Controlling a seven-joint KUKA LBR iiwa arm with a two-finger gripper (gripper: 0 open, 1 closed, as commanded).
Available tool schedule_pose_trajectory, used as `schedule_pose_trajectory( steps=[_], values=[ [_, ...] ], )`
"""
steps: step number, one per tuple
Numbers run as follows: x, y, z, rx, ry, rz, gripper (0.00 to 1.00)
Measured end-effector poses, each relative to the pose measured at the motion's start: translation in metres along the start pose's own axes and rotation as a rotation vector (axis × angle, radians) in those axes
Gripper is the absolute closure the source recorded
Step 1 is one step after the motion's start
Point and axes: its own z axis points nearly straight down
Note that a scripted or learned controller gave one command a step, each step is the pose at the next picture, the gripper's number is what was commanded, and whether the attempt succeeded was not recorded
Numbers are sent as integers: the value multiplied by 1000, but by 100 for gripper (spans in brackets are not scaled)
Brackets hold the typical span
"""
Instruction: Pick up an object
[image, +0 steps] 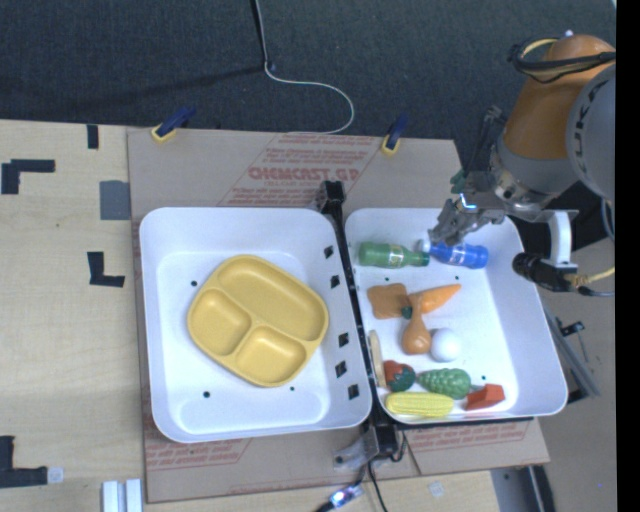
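A: List the bench, biggest thing first.

B: Item one, the arm (560, 110), grey with an orange band, reaching in from the right over the far end of the right bin. Item two, the left bin (160, 300), holding a yellow divided plate (258, 318) near its middle. Item three, the right bin (530, 330), holding the small goods.

A: And those small goods?

B: A green bottle (392, 256) lying on its side at the far end; a blue bottle (462, 256) just beside it, also lying down; an orange carrot (438, 296); a brown piece (388, 300) touching the carrot's thick end; a corn cob (420, 404) at the near wall; a green broccoli-like piece (445, 381) above it; a white ball (446, 345); a small red piece (485, 396) in the near corner.

A: The gripper?

B: The gripper (452, 226) hangs right over the blue bottle's left end, near the green one. Whether it is apart or together I cannot tell; the tips are too small and blurred.

A: The likely pick, and how to do it well?

B: My guess is the blue bottle. It looks round and liable to roll, so straddle it across its width at mid-body, clear of the green bottle, descend straight, close firmly, then lift slowly
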Motion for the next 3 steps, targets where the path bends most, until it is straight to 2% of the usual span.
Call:
schedule_pose_trajectory(
  steps=[1, 2, 3],
  values=[
    [35, -31, -3, 5, 1, -2, 100],
    [41, -29, 12, 6, -1, 0, 100],
    [45, -28, 12, 5, 0, 0, 100]
  ],
)
